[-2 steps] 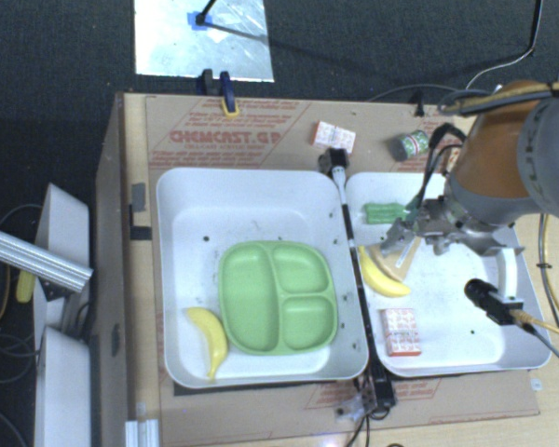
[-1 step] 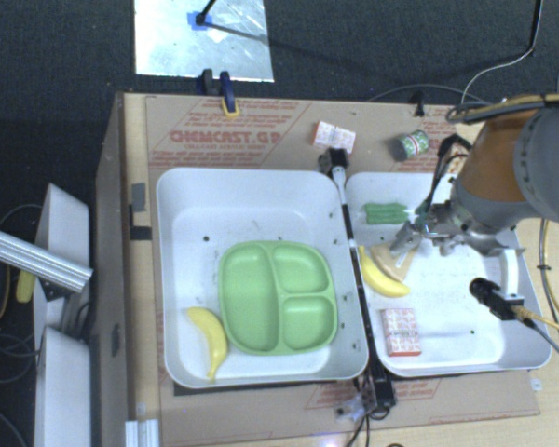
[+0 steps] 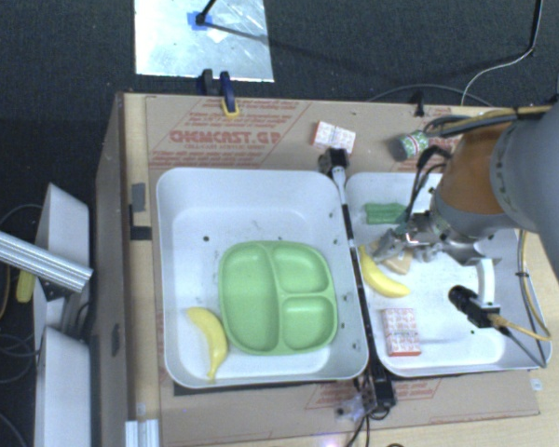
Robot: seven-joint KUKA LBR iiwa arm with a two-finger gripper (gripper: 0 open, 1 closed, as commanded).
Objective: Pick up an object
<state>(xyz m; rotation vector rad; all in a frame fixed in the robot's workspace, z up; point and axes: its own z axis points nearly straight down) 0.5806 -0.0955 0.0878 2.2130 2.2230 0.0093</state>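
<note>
My gripper (image 3: 398,244) hangs low over the left half of the right bin (image 3: 503,357), at the end of the grey arm with its orange band (image 3: 470,170). Right under it lies a small tan piece (image 3: 400,263), partly covered by the gripper. A yellow banana (image 3: 382,277) lies just left of and below that piece, near the bin's left wall. A green block (image 3: 385,213) rests behind the gripper. A red-and-white patterned block (image 3: 401,331) lies toward the bin's front.
The left bin (image 3: 182,203) holds a green divided plate (image 3: 278,296) and a second banana (image 3: 210,340) at its front left. A divider (image 3: 352,250) runs between the bins. A small box (image 3: 334,136) and a roll (image 3: 413,143) sit on the cardboard behind.
</note>
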